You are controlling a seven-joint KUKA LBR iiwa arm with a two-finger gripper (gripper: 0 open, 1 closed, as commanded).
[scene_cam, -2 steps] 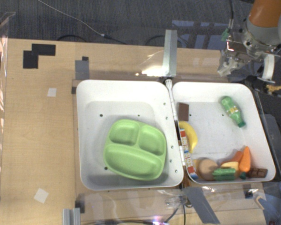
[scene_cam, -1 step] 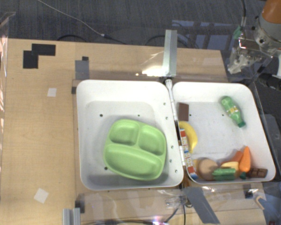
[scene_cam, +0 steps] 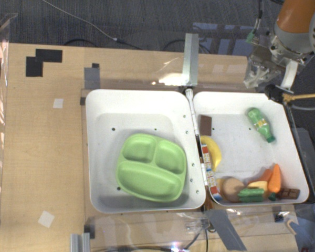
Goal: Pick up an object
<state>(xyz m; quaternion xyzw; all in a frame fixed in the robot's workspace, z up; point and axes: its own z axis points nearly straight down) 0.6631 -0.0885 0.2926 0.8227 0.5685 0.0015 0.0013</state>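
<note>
Nearest, one green bottle (scene_cam: 260, 124): lying on its side, tilted, alone in the upper right of the right bin (scene_cam: 236, 114), well apart from everything else; pale label at mid-body, cap toward the lower right. Risk, as I judge it: a round body lying flat may roll or squirt out if I close across it off-centre, and the bin wall is near on that side, so a finger could catch the rim. Other stock, same bin: banana (scene_cam: 213, 150) beside the divider, a brown block (scene_cam: 205, 124) above it; along the lower edge a crowded heap with a carrot (scene_cam: 274, 178), a green piece (scene_cam: 251, 194) and a brownish round item (scene_cam: 231, 187), touching one another, so a grab there could take two or none. Left bin (scene_cam: 105, 114): one green divided tray (scene_cam: 151, 167). My gripper (scene_cam: 266, 71) hangs beyond the right bin's far corner, holding nothing visible; whether it is spread or closed I cannot tell.
</note>
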